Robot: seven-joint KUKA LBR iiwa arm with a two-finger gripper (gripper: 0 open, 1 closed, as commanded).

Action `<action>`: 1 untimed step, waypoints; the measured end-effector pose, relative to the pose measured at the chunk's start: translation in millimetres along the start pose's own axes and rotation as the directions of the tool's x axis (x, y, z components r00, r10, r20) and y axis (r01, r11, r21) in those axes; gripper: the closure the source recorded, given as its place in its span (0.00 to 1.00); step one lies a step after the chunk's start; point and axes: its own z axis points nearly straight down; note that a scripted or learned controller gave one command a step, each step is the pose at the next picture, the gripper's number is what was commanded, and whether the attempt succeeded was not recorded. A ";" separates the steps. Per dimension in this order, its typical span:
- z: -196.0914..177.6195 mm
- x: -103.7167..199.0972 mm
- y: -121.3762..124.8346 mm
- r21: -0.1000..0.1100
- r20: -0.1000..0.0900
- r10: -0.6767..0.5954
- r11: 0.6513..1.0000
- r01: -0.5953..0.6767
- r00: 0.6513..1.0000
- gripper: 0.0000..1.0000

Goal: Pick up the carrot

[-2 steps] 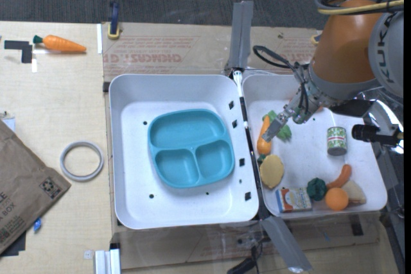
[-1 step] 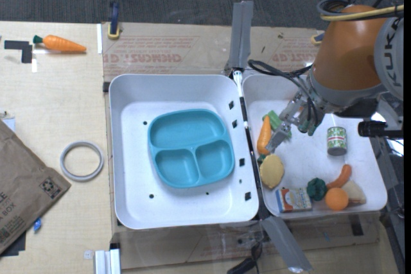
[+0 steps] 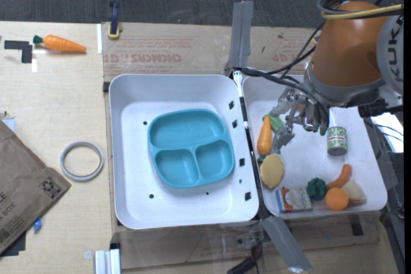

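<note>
The carrot [image 3: 264, 135] is seen upright-ish along the left wall of the right bin [image 3: 376, 157], green top pointing up-right, just above a pale potato [image 3: 271, 171]. It is tucked close to the divider btw the two bins, so approach room on that side is judged tight. The hand [image 3: 297, 117] is seen just to the right of the carrot top, near but apparently not around it; whether it's spread or closed can't be told from this angle, and nothing is visibly held. It is judged that the pre-grasp approach is under way, w/ descent and closing not yet done.

Further out in the same bin: a small can [image 3: 336, 140] is stood near the wrist, and a green item [image 3: 315, 187], an orange fruit [image 3: 336, 199], a sausage-like piece [image 3: 341, 175] and a small box [image 3: 295, 199] are clustered at the bottom edge. The left bin [image 3: 122, 138] is occupied by a blue divided tray [image 3: 191, 147]. A second carrot [image 3: 59, 43] is laid on the surface far left, well apart from the arm — judged out of play. A tape ring [image 3: 81, 160] is also left there.
</note>
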 end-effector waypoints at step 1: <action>-0.4 -21.4 -17.1 0.000 0.001 -0.193 0.981 0.193 0.981 0.00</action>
